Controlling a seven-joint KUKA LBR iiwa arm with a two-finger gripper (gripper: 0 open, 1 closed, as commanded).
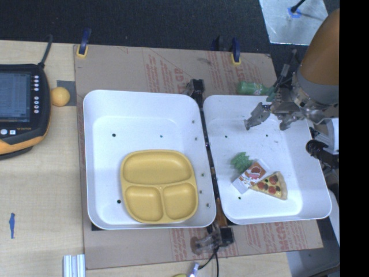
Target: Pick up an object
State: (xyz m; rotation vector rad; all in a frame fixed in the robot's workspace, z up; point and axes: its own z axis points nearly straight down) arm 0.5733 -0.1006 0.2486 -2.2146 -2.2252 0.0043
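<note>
Gripper [270,120] position: above the upper part of the right bin [311,209], fingers spread apart with nothing between them, carried by the grey arm [320,56] that enters from the right. Candidate objects lie in the lower middle of that same bin, well apart from the fingers: a green toy [240,160], a small red-and-white packet [249,176] just below and touching it, and a pizza slice toy [271,186] beside the packet. Left bin [104,120] contains a yellow divided tray [158,186] in its lower half; a pendant controller [20,108] and a yellow ball [59,96] rest on the bench to its left.
</note>
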